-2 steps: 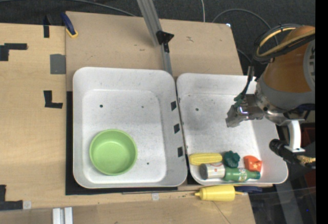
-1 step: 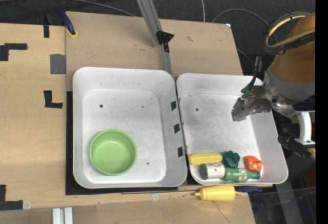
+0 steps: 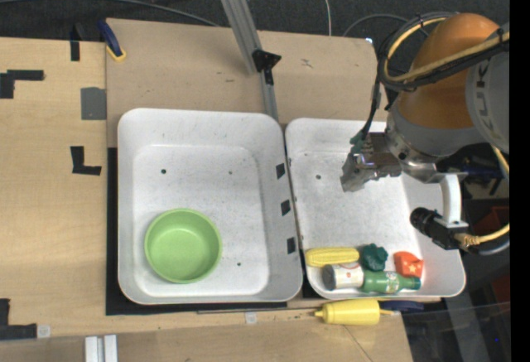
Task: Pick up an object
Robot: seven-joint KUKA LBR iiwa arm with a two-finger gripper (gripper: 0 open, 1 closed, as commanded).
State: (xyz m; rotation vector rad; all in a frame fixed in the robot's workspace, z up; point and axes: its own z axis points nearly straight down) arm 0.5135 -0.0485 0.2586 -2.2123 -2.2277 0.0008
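My gripper [image 3: 354,178] hangs over the middle of the right bin [image 3: 331,145], well above the floor of the bin, with nothing seen between its fingers. Along the near edge of that bin lie a yellow corn cob [image 3: 332,256], a white and red can [image 3: 344,277], a green bottle [image 3: 387,282], a dark green piece [image 3: 373,254] and an orange piece [image 3: 408,265]. A green bowl [image 3: 182,245] sits in the near left corner of the left bin [image 3: 199,137].
A yellow mustard-like bottle [image 3: 352,313] lies on the bench just outside the right bin's near edge. A grey pole [image 3: 236,8] slants across the back of the bench. Cables loop behind the arm.
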